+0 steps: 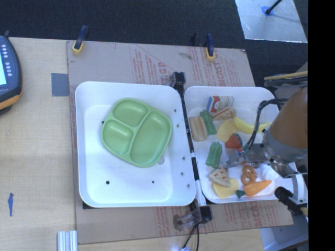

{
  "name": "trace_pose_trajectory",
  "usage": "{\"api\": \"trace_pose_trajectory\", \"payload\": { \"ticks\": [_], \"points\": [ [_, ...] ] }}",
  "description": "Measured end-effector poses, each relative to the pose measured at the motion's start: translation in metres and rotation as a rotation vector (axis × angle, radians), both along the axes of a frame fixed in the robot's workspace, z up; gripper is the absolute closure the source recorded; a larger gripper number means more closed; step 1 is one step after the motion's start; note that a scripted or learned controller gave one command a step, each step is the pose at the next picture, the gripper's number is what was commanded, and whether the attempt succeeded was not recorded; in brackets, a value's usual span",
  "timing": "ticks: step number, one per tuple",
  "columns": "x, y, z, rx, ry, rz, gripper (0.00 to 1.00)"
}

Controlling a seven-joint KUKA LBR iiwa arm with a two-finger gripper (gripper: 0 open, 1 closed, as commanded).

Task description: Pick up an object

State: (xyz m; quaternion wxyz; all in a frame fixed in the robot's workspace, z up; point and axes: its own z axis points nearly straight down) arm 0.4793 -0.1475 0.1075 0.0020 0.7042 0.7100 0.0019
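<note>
The right bin (193, 95) holds several toy foods. Among them are a tan bun (197, 128), a green pod (214, 154), a red and orange piece (235, 140), a yellow banana (245, 124), a pretzel (249, 172), an orange carrot (257, 187) and a pizza wedge (220, 177). My gripper (233, 158) reaches in from the right and sits low among the food, just below the red piece and right of the green pod. Nothing is visibly held in it.
The left bin (91, 177) contains a green divided plate (137, 132). A small printed carton (220, 103) lies at the back of the right bin. Clamps (210, 51) pin the cardboard at the far edge. A handheld pendant (8, 72) rests at the far left.
</note>
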Motion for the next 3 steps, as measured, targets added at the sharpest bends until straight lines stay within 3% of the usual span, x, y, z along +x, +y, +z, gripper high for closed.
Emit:
{"api": "trace_pose_trajectory", "payload": {
  "ticks": [1, 2, 3],
  "points": [
    [0.076, 0.034, -0.013, -0.001, 0.000, 0.003, 0.00],
    [0.073, 0.031, -0.004, -0.001, 0.007, -0.001, 1.00],
    [0.060, 0.123, 0.094, 0.005, 0.000, 0.005, 1.00]
  ]
}}
